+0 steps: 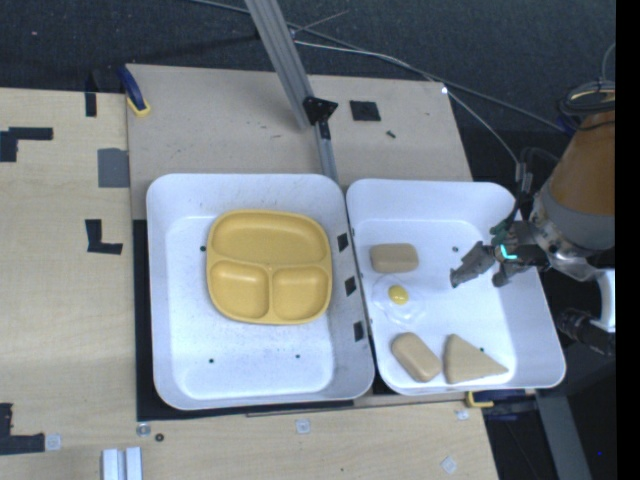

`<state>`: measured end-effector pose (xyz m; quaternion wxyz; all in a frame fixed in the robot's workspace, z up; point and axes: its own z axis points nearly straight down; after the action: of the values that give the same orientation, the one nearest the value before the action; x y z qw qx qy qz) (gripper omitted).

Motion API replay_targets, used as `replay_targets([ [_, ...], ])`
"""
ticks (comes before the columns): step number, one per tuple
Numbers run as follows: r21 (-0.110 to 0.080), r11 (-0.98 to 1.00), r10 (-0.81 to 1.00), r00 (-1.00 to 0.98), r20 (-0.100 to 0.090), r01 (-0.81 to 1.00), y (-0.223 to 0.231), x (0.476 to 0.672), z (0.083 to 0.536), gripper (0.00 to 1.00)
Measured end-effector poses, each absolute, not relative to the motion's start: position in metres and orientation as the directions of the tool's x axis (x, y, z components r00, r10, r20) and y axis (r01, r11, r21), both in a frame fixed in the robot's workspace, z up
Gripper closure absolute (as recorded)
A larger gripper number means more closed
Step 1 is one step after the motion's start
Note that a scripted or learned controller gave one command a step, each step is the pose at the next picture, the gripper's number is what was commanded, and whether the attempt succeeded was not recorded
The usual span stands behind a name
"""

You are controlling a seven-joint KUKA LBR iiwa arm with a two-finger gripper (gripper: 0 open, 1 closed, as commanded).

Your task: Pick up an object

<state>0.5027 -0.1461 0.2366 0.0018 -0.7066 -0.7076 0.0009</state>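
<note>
Two white bins are sitting side by side on the wooden bench (250,118). The left bin (170,368) is holding one thing: a yellow plate (269,266) with three sections. The plate is lying flat, a little toward the top of the bin.

The right bin (530,338) is holding four things. One tan block (394,258) with round corners is lying near the top left of the bin. One small yellow ball (398,294) is sitting just below that block, close to it, on a clear shiny bit I cannot make out well. One tan rounded piece (415,356), shaped like a little loaf, is lying near the bottom of the bin. One tan wedge (472,360), shaped like a triangle, is lying just beside the loaf piece on its right, and the two look like they are almost touching.

The arm (585,188) is reaching in from the right, with its orange band showing above the wrist. The gripper (482,269) is hanging over the right side of the right bin, to the right of the tan block and the yellow ball, and above the wedge in the view. Its two dark fingers (466,271) are spread apart, and nothing is between them. A small green light is glowing on the gripper body.

All four small things are lying loose on the bin floor, apart from the gripper.

A grey metal pole (285,53) is slanting down toward the gap between the two bins.
</note>
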Motion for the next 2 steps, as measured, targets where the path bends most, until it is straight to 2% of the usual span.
replay_targets([
  [1, -0.002, 0.002, 1.000, -0.002, 0.001, 1.000, -0.146, 0.503, 0.237, 0.00],
  [2, -0.008, -0.001, 1.000, 0.001, 0.001, 1.000, -0.154, 0.496, 0.180, 0.00],
])
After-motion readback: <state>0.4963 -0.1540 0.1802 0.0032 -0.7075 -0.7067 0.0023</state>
